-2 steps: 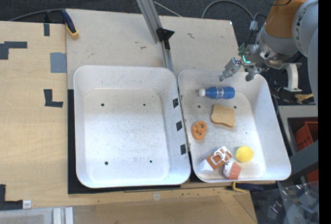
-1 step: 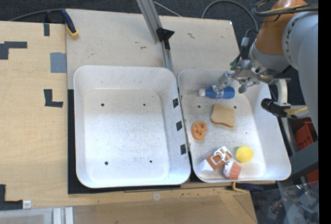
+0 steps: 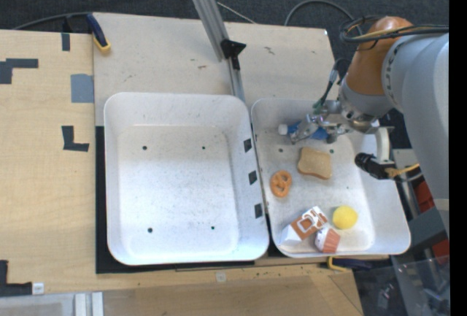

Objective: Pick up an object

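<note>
You are seeing the gripper (image 3: pixel 310 129) hanging low in the upper part of the right bin (image 3: pixel 387 227), right of the frame's centre. It is reaching there over a small blue and white object (image 3: pixel 299 132), but I cannot tell if the fingers are wide, narrow or holding it. So I am judging the pick as not yet done. The other things are lying loose: a slice of bread (image 3: pixel 314 163) just below the gripper, a pretzel (image 3: pixel 281 183) to its lower left, and a yellow ball (image 3: pixel 345 217) and a red and white carton (image 3: pixel 312 225) near the bottom edge. The left bin (image 3: pixel 120 183) is standing beside.
</note>
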`<action>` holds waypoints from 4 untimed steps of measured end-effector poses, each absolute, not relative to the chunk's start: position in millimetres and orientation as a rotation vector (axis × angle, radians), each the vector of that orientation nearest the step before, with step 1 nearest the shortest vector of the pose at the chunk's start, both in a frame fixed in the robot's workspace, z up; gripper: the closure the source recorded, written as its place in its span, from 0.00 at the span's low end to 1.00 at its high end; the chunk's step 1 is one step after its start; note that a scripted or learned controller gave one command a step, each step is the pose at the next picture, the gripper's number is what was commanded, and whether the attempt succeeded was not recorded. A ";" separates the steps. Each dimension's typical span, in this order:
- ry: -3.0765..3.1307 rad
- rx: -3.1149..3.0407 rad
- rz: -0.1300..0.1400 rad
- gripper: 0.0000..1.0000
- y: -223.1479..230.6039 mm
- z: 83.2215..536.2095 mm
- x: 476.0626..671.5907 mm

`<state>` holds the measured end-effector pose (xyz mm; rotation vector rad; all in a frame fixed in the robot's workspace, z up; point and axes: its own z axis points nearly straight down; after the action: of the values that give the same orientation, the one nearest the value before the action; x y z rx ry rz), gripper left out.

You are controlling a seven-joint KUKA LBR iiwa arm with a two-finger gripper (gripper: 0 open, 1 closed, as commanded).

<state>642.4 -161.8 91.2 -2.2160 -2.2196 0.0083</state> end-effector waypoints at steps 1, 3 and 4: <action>-2.222 -2.215 0.008 1.00 -161.5 104.3 643.3; -2.226 -2.223 -0.004 1.00 -162.4 217.3 637.3; -2.223 -2.220 0.000 1.00 -161.8 226.4 637.5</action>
<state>637.5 -161.8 226.4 -2.2198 -2.2227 0.0000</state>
